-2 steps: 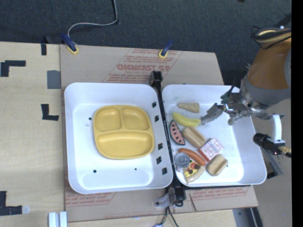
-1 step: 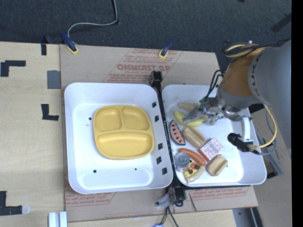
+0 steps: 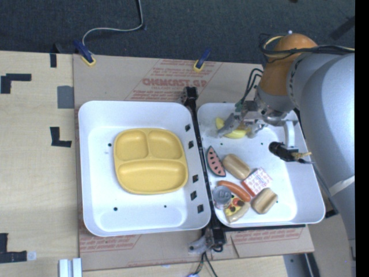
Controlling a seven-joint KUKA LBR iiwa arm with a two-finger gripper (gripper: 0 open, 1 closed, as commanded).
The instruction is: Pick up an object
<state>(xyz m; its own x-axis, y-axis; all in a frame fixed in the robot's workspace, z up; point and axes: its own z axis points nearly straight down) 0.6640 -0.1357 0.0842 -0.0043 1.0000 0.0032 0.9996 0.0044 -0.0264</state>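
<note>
We cannot tell the end effector's (image 3: 237, 124) grip; it half hides a yellow banana (image 3: 233, 134). It looks small, curved.

The left white bin (image 3: 95, 172) carries a yellow divided plate (image 3: 151, 160), its two small compartments toward the far side and the large one nearer. Both bins sit on a sheet of brown cardboard (image 3: 155, 79) printed with red lettering, laid over the bench (image 3: 29, 172). Two blue-and-yellow clamps (image 3: 85, 53) (image 3: 202, 61) grip the cardboard's far edge. A thin pale cable (image 3: 130, 16) loops across the dark carpet (image 3: 202, 16) behind.
</note>
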